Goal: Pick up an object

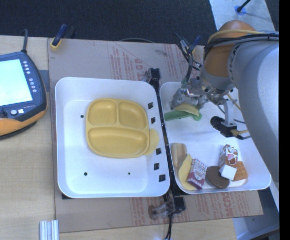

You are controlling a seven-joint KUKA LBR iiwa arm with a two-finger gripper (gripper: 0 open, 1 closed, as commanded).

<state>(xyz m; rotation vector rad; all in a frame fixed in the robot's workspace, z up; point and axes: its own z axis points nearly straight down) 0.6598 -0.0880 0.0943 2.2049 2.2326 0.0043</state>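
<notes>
Bulky grey arm (257, 89) with an orange band (224, 59) and thin dark cables (189, 54) near the wrist

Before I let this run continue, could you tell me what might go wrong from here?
The gripper hangs right over the green and yellow piece, which lies close to the right bin's left wall; it might clip that wall or push the piece away. The piece's curved shape may also slip.

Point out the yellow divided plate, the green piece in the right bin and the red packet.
yellow divided plate (118, 140): camera view, on its large lower compartment.
green piece (176, 116): camera view, on its middle.
red packet (197, 173): camera view, centre of its face.
</notes>
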